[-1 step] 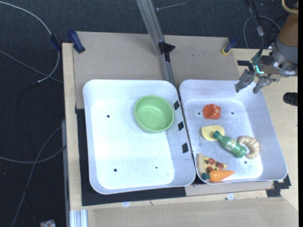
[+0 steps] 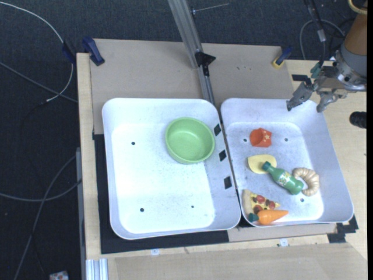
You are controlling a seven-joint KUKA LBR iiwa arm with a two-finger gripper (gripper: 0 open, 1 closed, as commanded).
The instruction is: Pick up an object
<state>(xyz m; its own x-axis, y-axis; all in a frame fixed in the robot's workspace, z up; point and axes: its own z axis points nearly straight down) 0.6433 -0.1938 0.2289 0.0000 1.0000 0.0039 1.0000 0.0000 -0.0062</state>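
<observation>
My gripper (image 2: pixel 308 102) hangs over the far right corner of the right bin (image 2: pixel 331 156), its two dark fingers spread apart with nothing between them. Below it in that bin lie a small red piece (image 2: pixel 260 137), a yellow piece (image 2: pixel 259 163), a green bottle (image 2: pixel 282 178), a tan pretzel-like ring (image 2: pixel 308 178), a pizza slice (image 2: pixel 260 202) and an orange carrot (image 2: pixel 271 216). A green bowl (image 2: pixel 189 140) sits in the left bin (image 2: pixel 125 174) near its far right side.
A slanted metal pole (image 2: pixel 187 31) runs from the top of the view down to the gap between the bins. Blue clamps (image 2: pixel 92 51) hold the board's far corners. Cables trail on the dark floor at left.
</observation>
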